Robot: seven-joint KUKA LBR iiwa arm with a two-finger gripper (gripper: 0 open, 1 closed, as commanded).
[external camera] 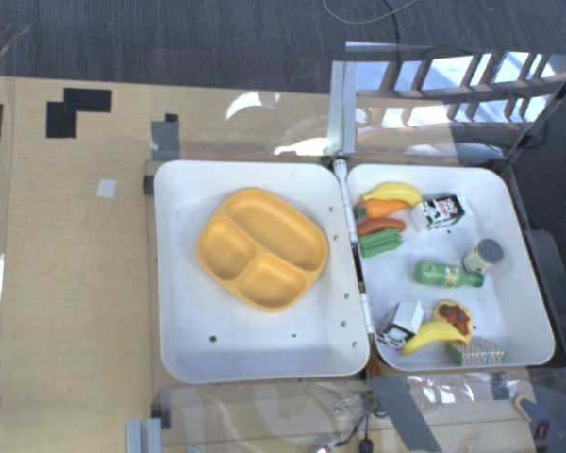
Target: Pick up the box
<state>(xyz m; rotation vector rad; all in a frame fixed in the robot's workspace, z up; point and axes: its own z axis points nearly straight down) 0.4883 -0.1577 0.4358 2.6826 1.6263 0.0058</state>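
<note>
R bin (509,215): 2 boxes (438,211) (399,321), 2 bananas (393,193) (428,337) | L bin (179,281): 1 tray (261,247) | gripper state: can't tell

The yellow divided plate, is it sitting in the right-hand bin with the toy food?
No, the yellow divided plate lies alone in the left white bin, while the toy food sits in the right white bin.

This looks like a lab where robots get tested, not a home. Two white bins (255,357) sit side by side on a wooden counter (66,281), held by metal brackets (165,140). Black square marks (75,109) are stuck on the counter. A clear plastic sheet (292,130) lies by the bins. The floor is dark grey carpet (170,26) with a thin black cable (377,8) lying on it. Toy food, like a plastic banana (424,338), lies in the right bin.
</note>
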